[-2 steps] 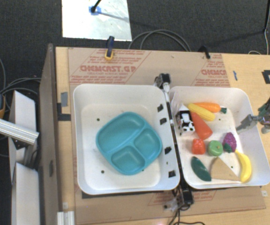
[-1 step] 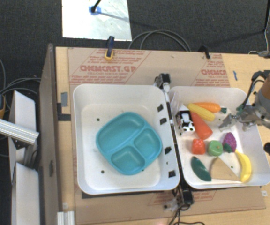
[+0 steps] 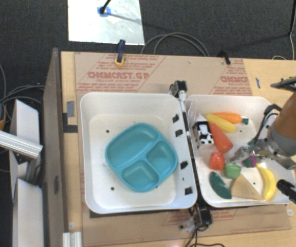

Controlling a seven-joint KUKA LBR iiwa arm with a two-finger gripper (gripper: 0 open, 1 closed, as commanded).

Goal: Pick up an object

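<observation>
The right bin [image 3: 256, 103] holds several toy foods: an orange carrot [image 3: 229, 117], a yellow corn cob [image 3: 219, 122], a black-and-white cow [image 3: 204, 133], a long red-orange piece [image 3: 221, 138], a small red piece [image 3: 217, 161], a green piece [image 3: 233, 170], a dark green piece [image 3: 220, 185], a tan wedge [image 3: 244, 188] and a yellow banana [image 3: 267, 181]. My gripper [image 3: 247, 156] reaches in from the right, low over the middle of this bin. Its tip is just above the green piece and beside a small purple item [image 3: 250, 162].
The left bin [image 3: 99, 138] bears a teal divided plate [image 3: 141, 156]. A black-clipped divider [image 3: 185, 138] runs between the bins. The arm's grey wrist [image 3: 284, 143] overhangs the right bin's right wall. Cardboard [image 3: 153, 71] lies behind both bins.
</observation>
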